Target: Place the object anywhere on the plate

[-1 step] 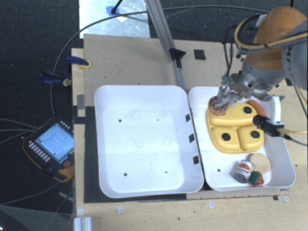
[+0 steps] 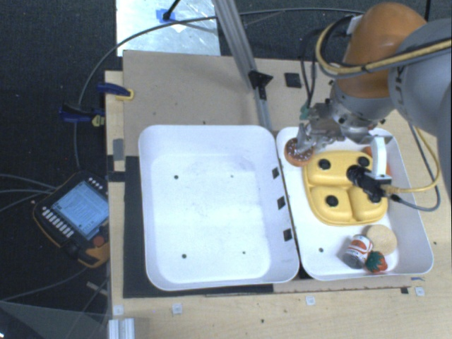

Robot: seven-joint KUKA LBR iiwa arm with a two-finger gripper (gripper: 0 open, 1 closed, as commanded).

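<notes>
A yellow plate point(image 2: 337, 189) with several round hollows lies in the right bin point(image 2: 417, 256), in its upper middle. A small brown round object point(image 2: 293, 153) sits at the bin's upper left corner, just off the plate's left edge. My gripper point(image 2: 306, 144) hangs directly over that brown object, reaching down from the grey arm with the orange band. The gripper's body covers the object's right part, so contact between them is unclear.
In the right bin's lower corner lie a small tin can point(image 2: 357, 250), a tan round disc point(image 2: 382, 237) and a red strawberry-like piece point(image 2: 377, 262). The left bin point(image 2: 152, 189) stands beside it. A metal pole point(image 2: 240, 48) slants behind the bins.
</notes>
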